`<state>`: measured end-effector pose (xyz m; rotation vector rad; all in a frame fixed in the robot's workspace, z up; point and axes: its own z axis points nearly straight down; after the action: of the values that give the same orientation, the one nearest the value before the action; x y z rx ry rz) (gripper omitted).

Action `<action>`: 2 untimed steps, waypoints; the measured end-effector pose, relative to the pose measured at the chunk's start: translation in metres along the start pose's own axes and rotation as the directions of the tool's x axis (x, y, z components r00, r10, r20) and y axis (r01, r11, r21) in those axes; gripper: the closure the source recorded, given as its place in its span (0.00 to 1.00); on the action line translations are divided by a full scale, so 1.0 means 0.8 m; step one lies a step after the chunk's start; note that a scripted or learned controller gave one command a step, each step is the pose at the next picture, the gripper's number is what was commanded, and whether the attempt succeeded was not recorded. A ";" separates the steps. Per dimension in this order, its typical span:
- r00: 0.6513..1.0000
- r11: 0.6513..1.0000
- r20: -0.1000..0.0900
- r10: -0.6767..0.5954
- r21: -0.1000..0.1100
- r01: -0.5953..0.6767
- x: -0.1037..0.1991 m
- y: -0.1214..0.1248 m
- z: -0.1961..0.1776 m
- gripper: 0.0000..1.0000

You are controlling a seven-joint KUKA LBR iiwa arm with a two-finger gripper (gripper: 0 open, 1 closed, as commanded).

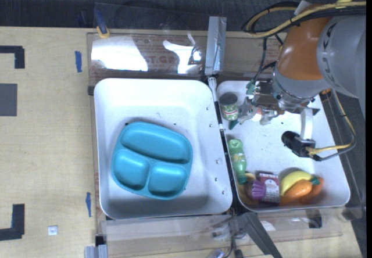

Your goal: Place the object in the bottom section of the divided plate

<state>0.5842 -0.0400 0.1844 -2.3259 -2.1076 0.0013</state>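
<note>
Plate waiting bare in the left bin, arm working over the right one.

On the worktop [40,135], the left bin [110,193] holds the blue divided plate [152,158], nothing in any section. In the right bin [331,129] lie a small jar [229,106], a green bottle [236,158], a purple packet [264,187], a banana [296,178] and an orange piece [299,191]. The end effector [261,108] hovers near the jar; whether it is open or closed cannot be told. Judged so, picking and placing both remain.
</note>
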 end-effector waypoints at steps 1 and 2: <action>0.933 0.933 0.000 -0.360 0.000 0.360 0.090 -0.036 -0.001 1.00; 0.892 0.892 0.002 -0.452 -0.006 0.452 0.198 -0.060 -0.035 1.00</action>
<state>0.5517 0.1222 0.2130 -1.7757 -2.5940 -0.0064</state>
